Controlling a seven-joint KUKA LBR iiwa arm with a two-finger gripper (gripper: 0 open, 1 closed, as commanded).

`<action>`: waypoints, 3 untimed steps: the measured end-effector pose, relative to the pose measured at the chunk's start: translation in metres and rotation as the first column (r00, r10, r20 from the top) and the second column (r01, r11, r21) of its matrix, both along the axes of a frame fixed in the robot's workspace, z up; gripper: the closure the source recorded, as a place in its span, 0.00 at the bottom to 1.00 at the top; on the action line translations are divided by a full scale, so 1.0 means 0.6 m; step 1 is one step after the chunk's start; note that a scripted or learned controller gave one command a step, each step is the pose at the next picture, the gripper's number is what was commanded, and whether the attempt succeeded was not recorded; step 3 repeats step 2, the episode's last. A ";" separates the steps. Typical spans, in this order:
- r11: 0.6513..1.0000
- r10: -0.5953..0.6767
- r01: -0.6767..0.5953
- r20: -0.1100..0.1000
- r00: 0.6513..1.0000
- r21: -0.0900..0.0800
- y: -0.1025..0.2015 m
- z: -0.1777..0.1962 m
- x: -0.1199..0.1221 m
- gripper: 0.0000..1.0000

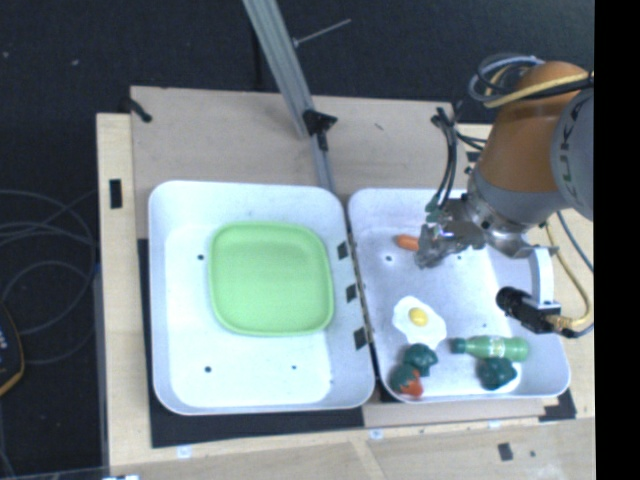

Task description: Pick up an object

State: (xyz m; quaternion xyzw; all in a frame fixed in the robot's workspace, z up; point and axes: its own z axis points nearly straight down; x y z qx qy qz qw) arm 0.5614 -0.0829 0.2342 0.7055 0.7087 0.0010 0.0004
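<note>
Small orange carrot-shaped toy (pixel 405 241), probably light hard plastic, lies in the right white bin (pixel 380 208) toward that bin's ten o'clock corner, just beside the gripper (pixel 432 253). It seems the likeliest target, since the gripper hangs at its three o'clock side, very near it, perhaps touching. Whether the gripper is spread or closed cannot be told from this angle, and nothing can be seen held in it.

Judging by its look, the toy is stiff, smooth and a little slippery, slim enough to roll or skid if nudged from one side. A hold across its narrow middle, with the long axis lying crosswise to the grip, would suit it best.

Elsewhere in the right bin: a white and yellow fried-egg toy (pixel 419 318) near the centre, a dark green broccoli-like toy with a red piece (pixel 413 367) at six o'clock, a green plastic bottle lying on its side (pixel 492 347) at five o'clock, and a dark teal lump (pixel 496 373) just below the bottle.

The left white bin (pixel 175 218) holds a pale green square plastic plate (pixel 271 277), lying flat near its centre.
</note>
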 end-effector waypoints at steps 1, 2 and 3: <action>1.000 0.001 -0.001 -0.001 1.000 0.000 0.091 0.015 0.035 1.00; 1.000 0.000 0.000 -0.002 1.000 0.000 0.190 0.007 0.056 1.00; 1.000 0.000 0.000 -0.002 1.000 0.000 0.190 0.007 0.056 1.00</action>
